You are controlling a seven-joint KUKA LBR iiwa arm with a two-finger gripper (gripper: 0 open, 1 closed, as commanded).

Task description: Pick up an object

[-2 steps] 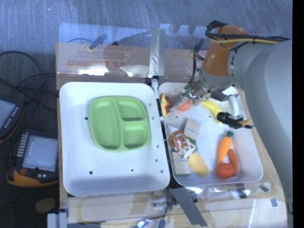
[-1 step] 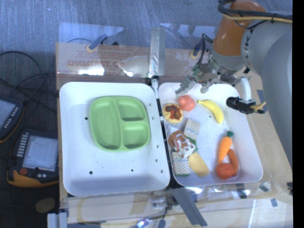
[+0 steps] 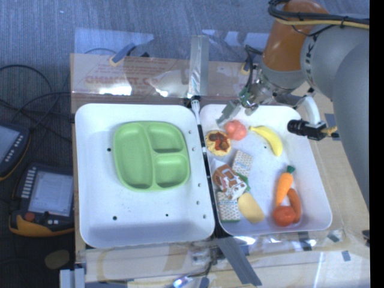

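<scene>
Nearest the camera, at the front edge of the right bin (image 3: 312, 161), lie a yellow potato-shaped piece (image 3: 251, 208) and a red tomato (image 3: 285, 215). Taking the banana (image 3: 269, 139) in that bin as landmark: a pink peach (image 3: 236, 129) sits just to its left, and a small pizza-like disc (image 3: 218, 141) lies further left against the bin's dividing wall. Below the banana are a patterned wafer block (image 3: 242, 161), a red-and-white packet (image 3: 229, 181) and a second patterned block (image 3: 228, 209). An orange carrot (image 3: 284, 185) stands below and right of the banana, with a red sausage (image 3: 294, 198) touching its right side.

Well left of the banana, the left bin (image 3: 90, 179) holds one green divided plate (image 3: 151, 155).

Arm enters from the right, orange band (image 3: 288, 41) above and right of the banana, wrist angled down-left. Gripper (image 3: 235, 109) hangs just above the peach, up-left of the banana; fingers appear parted, with nothing visible between them.
</scene>
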